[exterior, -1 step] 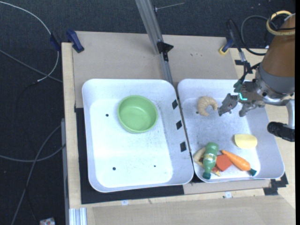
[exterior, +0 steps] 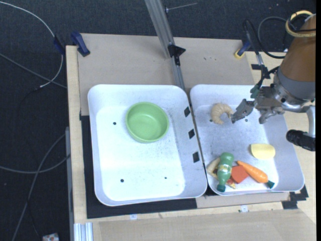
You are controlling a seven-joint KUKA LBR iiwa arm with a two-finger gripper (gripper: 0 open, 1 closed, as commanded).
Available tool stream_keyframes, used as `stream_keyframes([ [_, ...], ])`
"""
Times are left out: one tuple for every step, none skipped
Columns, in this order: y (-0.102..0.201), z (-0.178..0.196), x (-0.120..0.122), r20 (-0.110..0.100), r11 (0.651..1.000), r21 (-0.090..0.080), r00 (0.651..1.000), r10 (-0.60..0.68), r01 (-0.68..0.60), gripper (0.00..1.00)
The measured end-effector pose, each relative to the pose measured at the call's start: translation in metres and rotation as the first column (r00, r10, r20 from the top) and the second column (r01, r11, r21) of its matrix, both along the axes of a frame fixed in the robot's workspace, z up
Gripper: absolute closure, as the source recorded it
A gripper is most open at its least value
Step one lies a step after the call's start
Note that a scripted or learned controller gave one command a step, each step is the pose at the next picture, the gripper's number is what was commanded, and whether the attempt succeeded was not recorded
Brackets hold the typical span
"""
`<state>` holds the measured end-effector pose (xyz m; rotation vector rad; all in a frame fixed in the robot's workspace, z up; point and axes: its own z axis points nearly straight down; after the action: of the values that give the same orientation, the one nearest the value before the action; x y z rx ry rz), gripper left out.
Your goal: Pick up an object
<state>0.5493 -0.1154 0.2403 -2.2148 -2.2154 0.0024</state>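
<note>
Hovering over the right bin (exterior: 293, 154), the gripper (exterior: 253, 113) spreads its fingers wide, holding nothing — the croissant (exterior: 220, 112) lies just to its left, nearly touching one fingertip.

arm (exterior: 301, 59) cut off at right edge — small toys (exterior: 225, 172) overlapping, partly hidden

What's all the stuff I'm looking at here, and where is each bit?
Bins: two, white, side by side on the bench.
Bowl: one, green, left bin.
Croissant: one, tan, top of right bin.
Lemon: one, yellow, right bin.
Carrot: one, orange, right bin's near edge.
Bottle: one, green top, in the near pile.
Clamps: two, blue, bench's far corners.
Arm: one, grey and orange, from the right.
Gripper: one, open, beside the croissant.
</note>
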Motion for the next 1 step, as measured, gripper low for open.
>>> stream_keyframes([
  [0.0013, -0.045, 0.007, -0.005, 1.0, 0.0, 1.0, -0.001, 0.001, 0.0],
])
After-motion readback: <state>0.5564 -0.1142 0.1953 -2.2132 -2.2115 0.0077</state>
